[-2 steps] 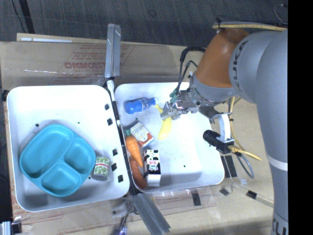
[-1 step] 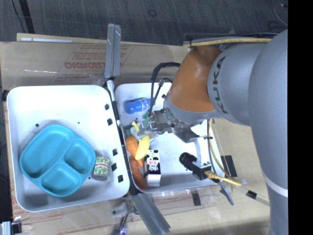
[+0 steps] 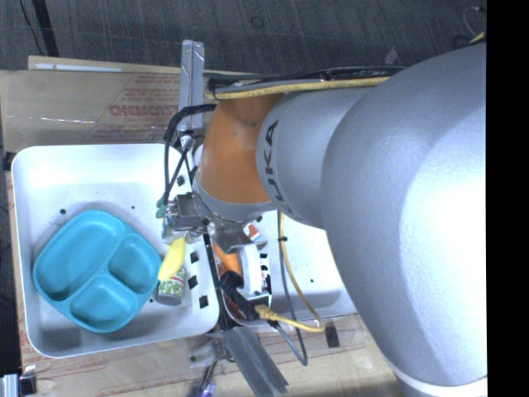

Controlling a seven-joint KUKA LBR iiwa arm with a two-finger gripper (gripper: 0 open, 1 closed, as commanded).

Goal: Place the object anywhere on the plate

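Observation:
A blue plate [image 3: 91,271] with three compartments lies in the left bin [image 3: 50,172], towards its front left. My gripper [image 3: 176,222] hangs over the left bin's right side, just right of the plate's rim. A yellow, banana-like object [image 3: 173,259] reaches down from directly under the gripper. Its lower end meets a small cylinder with a green speckled label [image 3: 171,289] on the bin floor beside the plate. I cannot make out whether the yellow object is held or merely lies beneath the gripper.
The grey arm with its orange band [image 3: 235,155] covers most of the right bin [image 3: 331,292]. An orange item [image 3: 229,264] and a red-and-white item [image 3: 252,234] peek out under the wrist. A yellow cable [image 3: 289,322] loops at the front edge.

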